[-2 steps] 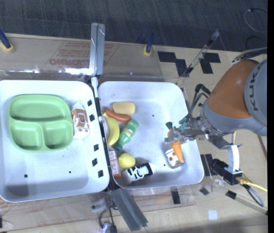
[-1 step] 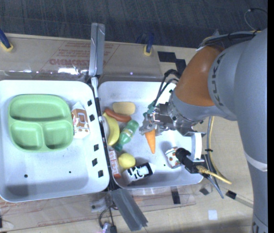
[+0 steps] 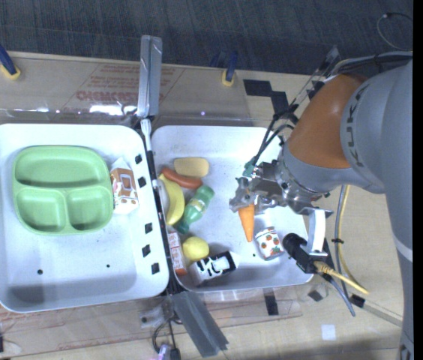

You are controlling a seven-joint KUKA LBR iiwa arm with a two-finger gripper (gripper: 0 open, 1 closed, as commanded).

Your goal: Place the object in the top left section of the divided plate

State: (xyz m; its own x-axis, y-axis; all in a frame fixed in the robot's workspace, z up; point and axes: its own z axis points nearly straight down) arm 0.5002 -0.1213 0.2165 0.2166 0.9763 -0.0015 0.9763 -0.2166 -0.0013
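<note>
The green divided plate (image 3: pixel 63 188) lies in the left bin (image 3: pixel 16 276), with one long section at the top and two smaller ones below. My gripper (image 3: pixel 246 202) hangs over the right bin (image 3: pixel 219 137), near its right side. An orange carrot (image 3: pixel 247 223) sits directly under the gripper, its broad end touching the gripper's tip and its point facing the near wall. Whether the carrot is gripped or just lying beneath cannot be told from this view.
A small white carton (image 3: pixel 124 190) lies against the plate's right edge. The right bin also holds a tan roll (image 3: pixel 191 166), a hot dog (image 3: pixel 181 178), a banana (image 3: pixel 172 203), a green bottle (image 3: pixel 196 205), a lemon (image 3: pixel 195 247), a black-and-white bottle (image 3: pixel 214 265) and a spotted carton (image 3: pixel 268 244).
</note>
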